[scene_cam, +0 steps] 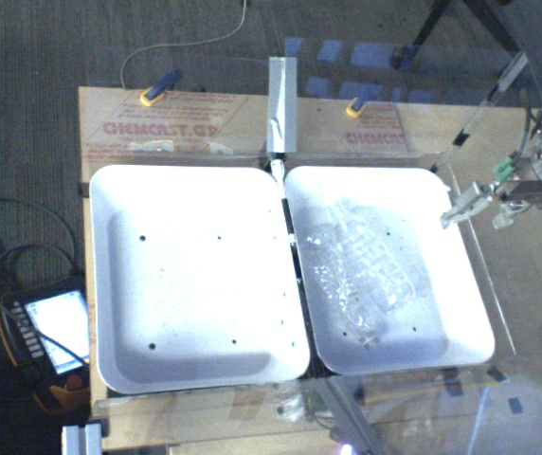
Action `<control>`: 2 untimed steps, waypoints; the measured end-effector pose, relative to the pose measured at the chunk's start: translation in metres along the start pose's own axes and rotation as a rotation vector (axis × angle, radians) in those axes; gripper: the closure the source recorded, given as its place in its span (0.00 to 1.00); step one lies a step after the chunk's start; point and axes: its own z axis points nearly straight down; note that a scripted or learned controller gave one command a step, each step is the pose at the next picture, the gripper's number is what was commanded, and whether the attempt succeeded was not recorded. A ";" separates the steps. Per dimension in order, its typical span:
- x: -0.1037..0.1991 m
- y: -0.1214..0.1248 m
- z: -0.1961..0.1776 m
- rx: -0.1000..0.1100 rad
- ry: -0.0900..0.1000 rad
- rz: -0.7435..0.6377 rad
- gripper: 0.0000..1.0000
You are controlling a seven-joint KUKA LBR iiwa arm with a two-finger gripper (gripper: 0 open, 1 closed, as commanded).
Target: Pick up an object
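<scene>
Jaws (460,211): one pair, seen at the right rim of the right bin, as a pale slanted finger-like tip below a cluster of fittings with a green part; whether they stand open or closed cannot be told, and nothing is seen between them. Task's thing: one clear plastic bottle (366,268), lying on its side in the right bin (460,344), down and to the left of the jaws and apart from them; it runs aslant, one end toward the bin's far wall, the other toward its near wall. Its outline is faint against the white floor, so the cap end cannot be told. Step in hand, by judgement: the approach, with the grasp not yet made. To do it well, the jaws should come over the middle of the bottle, turn so that they close across its narrow width and not along its length, and go low enough to get round the body; a smooth, round, light wall is likely to slip or roll from a shallow pinch. Further out: one left bin (195,273), beyond the bottle, its floor showing a few small dark dots. Bins: two, side by side on the table (181,131). Clamps: two, yellow and blue (160,86) on the table's far edge.
</scene>
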 end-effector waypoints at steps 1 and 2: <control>-0.023 -0.026 0.103 0.001 0.009 -0.089 0.00; 0.048 -0.041 0.003 -0.002 0.008 -0.117 0.00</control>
